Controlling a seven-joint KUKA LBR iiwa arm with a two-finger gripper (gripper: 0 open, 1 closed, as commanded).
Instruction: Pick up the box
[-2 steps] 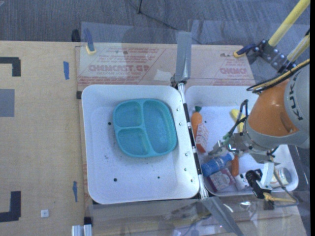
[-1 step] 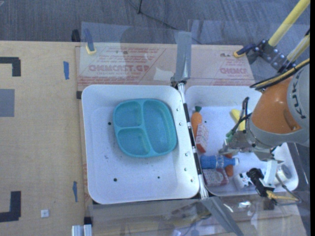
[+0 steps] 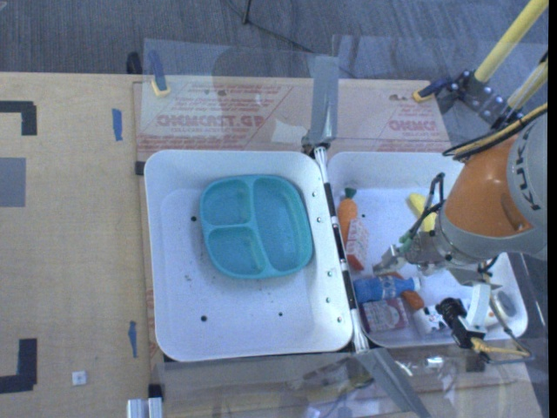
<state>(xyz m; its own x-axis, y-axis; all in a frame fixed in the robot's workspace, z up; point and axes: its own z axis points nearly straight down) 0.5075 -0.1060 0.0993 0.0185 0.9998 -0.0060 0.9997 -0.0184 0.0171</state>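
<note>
Gripper (image 3: pixel 409 255) of the grey, orange-banded arm hangs over the right white bin (image 3: pixel 383 200); finger state cannot be told; the small clear-fronted box (image 3: pixel 384 313) lies just below-left of it, near the front wall, long axis roughly across the view.

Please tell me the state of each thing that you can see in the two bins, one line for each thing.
Teal divided plate: flat, upright, in left bin.
Toy carrot: lying in right bin.
Box: lying flat, not gripped.
Gripper: low over right bin, above the box.
</note>
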